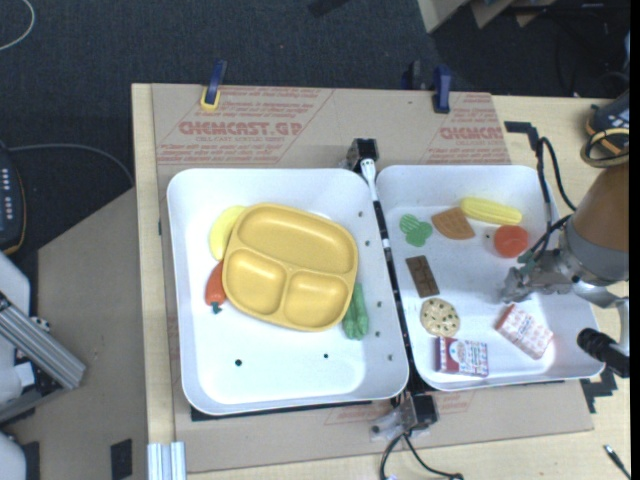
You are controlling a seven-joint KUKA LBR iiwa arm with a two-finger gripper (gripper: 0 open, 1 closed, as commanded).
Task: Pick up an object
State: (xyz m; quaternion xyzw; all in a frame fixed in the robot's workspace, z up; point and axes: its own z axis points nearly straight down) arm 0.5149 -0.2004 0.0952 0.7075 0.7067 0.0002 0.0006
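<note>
Brown board (250, 118) lettered "CHEMCAST GP"

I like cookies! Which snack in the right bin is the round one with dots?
The cookie, lying between the brown chocolate bar and the red-and-white carton. Those two are rectangular.

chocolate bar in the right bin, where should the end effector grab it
Probably across the short width of the chocolate bar, coming straight down from above. It lies flat on the right bin floor, long axis running roughly up-down in the view, with bare floor on both long sides; the cookie sits close below one end.
</note>
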